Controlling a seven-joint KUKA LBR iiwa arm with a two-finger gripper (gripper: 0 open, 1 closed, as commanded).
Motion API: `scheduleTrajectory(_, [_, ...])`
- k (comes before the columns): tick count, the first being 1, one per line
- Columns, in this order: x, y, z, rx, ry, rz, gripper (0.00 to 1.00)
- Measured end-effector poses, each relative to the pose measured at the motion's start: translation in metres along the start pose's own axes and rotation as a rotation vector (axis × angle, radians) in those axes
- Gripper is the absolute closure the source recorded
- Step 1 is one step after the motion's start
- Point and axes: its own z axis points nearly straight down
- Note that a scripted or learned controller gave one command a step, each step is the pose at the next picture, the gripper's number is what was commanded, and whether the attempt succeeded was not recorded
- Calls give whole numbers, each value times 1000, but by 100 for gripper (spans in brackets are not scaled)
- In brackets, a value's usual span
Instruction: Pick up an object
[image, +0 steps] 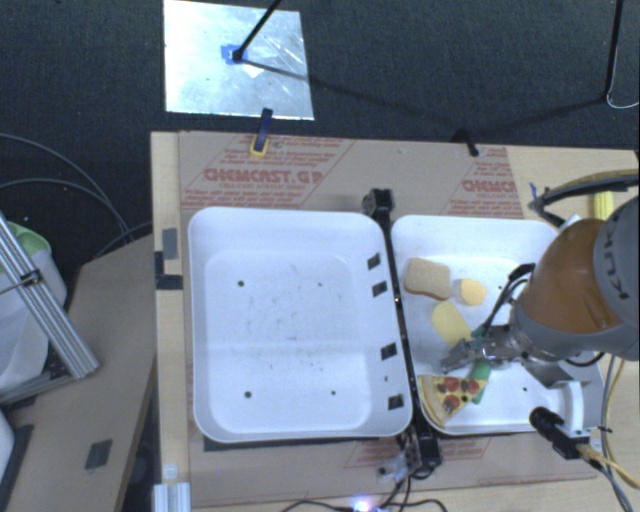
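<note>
Gripper (468, 356) hovers just above the pizza slice toy (452, 391), right bin (505, 235)

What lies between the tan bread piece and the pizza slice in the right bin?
In the camera view, a yellow piece lies between the bread piece and the pizza slice, with the gripper just beside it.

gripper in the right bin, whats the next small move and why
Probably a short descent straight onto the pizza slice. The gripper sits low in the right bin, just above that slice at the bin's near edge, with the yellow piece close on its far side. Nothing shows between its fingers, so a grasp has yet to be made, and the slice is the closest target.
</note>
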Motion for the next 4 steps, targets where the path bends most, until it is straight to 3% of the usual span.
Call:
scheduleTrajectory(1, [35,15,0,-2,0,-2,0])
scheduleTrajectory(2, [33,15,-11,-4,-1,1,100])
scheduleTrajectory(3, [76,2,-111,-10,0,-4,100])
scheduleTrajectory(4, [127,1,-125,-4,1,-6,100])
